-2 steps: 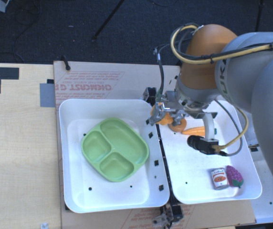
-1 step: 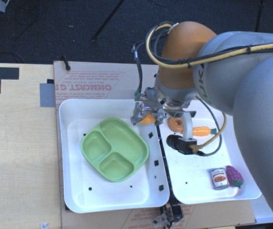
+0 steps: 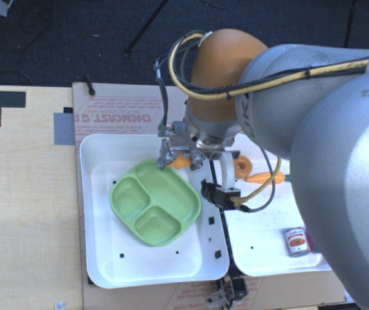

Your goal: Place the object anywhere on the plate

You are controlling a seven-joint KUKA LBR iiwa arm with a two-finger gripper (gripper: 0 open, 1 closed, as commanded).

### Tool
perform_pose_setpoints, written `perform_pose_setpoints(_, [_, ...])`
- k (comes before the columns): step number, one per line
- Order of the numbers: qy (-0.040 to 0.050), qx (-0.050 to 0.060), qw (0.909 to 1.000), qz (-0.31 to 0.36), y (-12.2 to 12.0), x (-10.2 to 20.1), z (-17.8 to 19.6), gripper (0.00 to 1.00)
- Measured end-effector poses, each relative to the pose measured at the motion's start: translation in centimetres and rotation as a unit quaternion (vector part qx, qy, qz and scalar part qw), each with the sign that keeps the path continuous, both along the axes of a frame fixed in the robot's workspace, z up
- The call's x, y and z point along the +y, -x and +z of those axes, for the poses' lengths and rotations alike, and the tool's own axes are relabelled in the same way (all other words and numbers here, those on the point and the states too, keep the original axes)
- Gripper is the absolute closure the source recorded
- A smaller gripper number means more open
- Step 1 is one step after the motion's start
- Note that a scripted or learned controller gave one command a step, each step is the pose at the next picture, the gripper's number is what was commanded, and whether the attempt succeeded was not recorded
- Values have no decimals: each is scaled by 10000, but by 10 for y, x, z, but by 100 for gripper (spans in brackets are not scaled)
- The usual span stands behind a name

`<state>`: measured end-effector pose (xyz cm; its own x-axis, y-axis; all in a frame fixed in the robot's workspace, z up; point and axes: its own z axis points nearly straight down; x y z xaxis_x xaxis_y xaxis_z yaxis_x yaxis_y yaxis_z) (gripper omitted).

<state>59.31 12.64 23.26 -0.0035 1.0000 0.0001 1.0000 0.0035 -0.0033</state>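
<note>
A: Starting at the left, what is lying in the left bin?

B: A green divided plate is sitting in it, three compartments showing, turned at a slant to the bin's walls. A cardboard sheet is sticking out from under the bin's far edge.

A: And where is the gripper hanging?

B: It is hovering over the plate's far right corner, just at the rim, with the arm reaching in from the right.

A: What are its fingers doing?

B: They are standing narrowly apart and closing on an orange object. One finger is pressing at its left end, the other at its right.

A: Which way is that object pointing?

B: The visible strip is running roughly left to right, across the gap between the fingers, tipping slightly down toward the right. Both ends are hiding behind the fingers, so I am not making out a tip or its full shape.

A: Is it touching the plate?

B: It is showing just beyond the plate's far rim, over the bin floor; whether it is touching anything below, I cannot tell.

A: Moving on rightward?

B: In the right bin, an orange ring is lying near the far wall, with a carrot just beside it, pointing left to right. A small can is lying well apart from them, nearer the front.
</note>
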Motion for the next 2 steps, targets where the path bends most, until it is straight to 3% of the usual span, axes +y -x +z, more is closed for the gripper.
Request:
perform_pose_setpoints(1, [-4,-4,10000,0,-12,40,4,100])
perform_pose_setpoints(2, [8,5,10000,-2,-12,39,4,0])
